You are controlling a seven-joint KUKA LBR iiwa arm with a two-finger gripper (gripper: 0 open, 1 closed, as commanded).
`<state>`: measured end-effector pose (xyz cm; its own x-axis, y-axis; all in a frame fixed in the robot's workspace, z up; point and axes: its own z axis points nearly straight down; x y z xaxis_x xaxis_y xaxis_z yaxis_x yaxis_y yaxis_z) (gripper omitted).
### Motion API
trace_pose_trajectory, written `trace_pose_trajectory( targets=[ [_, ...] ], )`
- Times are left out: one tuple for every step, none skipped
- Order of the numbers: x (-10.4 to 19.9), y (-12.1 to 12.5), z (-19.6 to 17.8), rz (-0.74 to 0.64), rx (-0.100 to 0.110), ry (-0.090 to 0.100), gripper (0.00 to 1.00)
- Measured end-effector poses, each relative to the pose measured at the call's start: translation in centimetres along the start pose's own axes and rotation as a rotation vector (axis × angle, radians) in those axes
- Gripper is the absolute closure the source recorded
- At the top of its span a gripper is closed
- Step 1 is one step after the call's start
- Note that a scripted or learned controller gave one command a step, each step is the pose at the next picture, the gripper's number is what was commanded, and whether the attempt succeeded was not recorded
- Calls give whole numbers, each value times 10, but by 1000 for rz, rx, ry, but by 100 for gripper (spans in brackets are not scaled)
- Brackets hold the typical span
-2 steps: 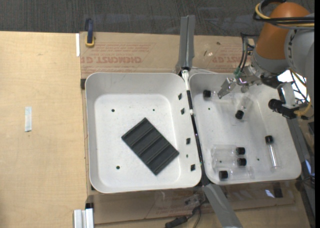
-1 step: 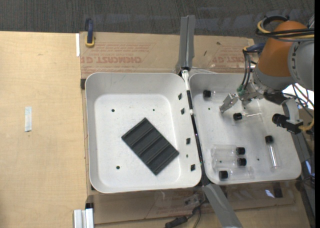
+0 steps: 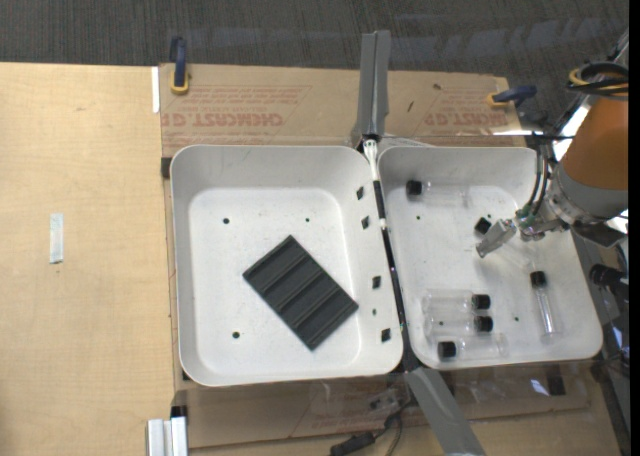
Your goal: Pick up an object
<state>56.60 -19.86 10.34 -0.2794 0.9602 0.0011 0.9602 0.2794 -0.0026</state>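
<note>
A black ribbed rectangular pad [image 3: 300, 291] lies at a slant in the left bin [image 3: 200, 244]. The right bin [image 3: 575, 349] holds several clear vials with black caps: one near the back left [image 3: 414, 187], a cluster at the front [image 3: 462, 316], and one lying lengthwise at the right [image 3: 541, 302]. The arm's orange band [image 3: 600, 149] shows at the right edge. My gripper [image 3: 494, 235] reaches down over the middle of the right bin, behind the vial cluster. A small dark piece [image 3: 482, 225] sits right at its tip; whether it is held is unclear.
A grey divider post [image 3: 374, 84] rises between the bins at the back. Cardboard [image 3: 260, 104] with blue clamps [image 3: 178, 62] lies behind them. The wooden bench [image 3: 80, 244] extends to the left, with a small white strip [image 3: 56, 239] on it.
</note>
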Motion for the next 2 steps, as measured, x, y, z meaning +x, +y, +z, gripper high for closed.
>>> trace_pose_trajectory(
  targets=[
    [-9,48,14,-69,-1,-1,0],
    [-10,48,7,-66,-1,0,100]
  ],
)
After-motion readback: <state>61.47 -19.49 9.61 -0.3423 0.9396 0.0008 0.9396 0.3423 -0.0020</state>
